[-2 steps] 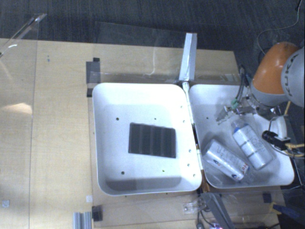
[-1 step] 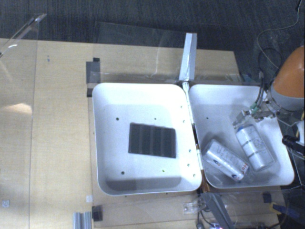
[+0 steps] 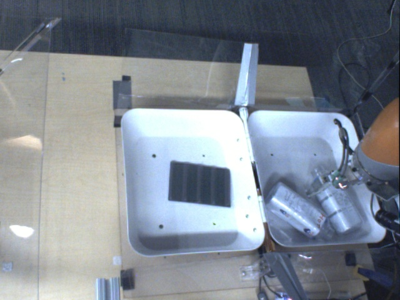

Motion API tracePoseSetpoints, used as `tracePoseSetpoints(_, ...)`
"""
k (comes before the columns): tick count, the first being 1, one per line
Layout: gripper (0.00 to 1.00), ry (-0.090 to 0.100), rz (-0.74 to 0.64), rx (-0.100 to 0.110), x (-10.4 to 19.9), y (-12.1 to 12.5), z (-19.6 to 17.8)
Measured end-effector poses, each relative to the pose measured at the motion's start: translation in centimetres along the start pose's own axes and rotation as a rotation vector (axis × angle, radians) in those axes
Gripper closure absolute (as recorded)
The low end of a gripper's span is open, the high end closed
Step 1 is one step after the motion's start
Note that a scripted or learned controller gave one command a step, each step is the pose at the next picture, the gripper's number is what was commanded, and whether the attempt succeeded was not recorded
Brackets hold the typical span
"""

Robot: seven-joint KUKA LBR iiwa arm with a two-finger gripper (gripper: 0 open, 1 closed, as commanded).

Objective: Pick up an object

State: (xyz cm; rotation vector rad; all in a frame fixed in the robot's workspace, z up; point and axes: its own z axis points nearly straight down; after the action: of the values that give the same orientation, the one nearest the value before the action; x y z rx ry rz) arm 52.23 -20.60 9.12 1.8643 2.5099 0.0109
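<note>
Your hand [image 3: 330, 183] sits low in the right bin [image 3: 281, 136], toward its right side, with the grey arm and its orange band [image 3: 382, 139] coming in from the right edge above it. You cannot tell from this angle whether the hand is released or clenched; its metal parts blur into what lies beneath.

Directly under and just beside the hand you have a silvery can [image 3: 337, 210], lying tilted near the bin's front right corner. To its left, touching or nearly touching it, lies a clear crinkled wrapper or bottle [image 3: 292, 210] with pale markings, slanted toward the front wall. Whether the hand is touching the can cannot be made out.

In the left bin [image 3: 144, 136] a dark ribbed rectangular pad [image 3: 200, 184] lies flat near the middle, well apart from your hand. Both bins rest side by side on the pale wooden worktop [image 3: 62, 167].
</note>
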Motion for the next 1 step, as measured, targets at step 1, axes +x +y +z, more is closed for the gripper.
tracePoseSetpoints(1, 0.00, -0.009, -0.020, -0.013, 0.80, -2.40, -0.17)
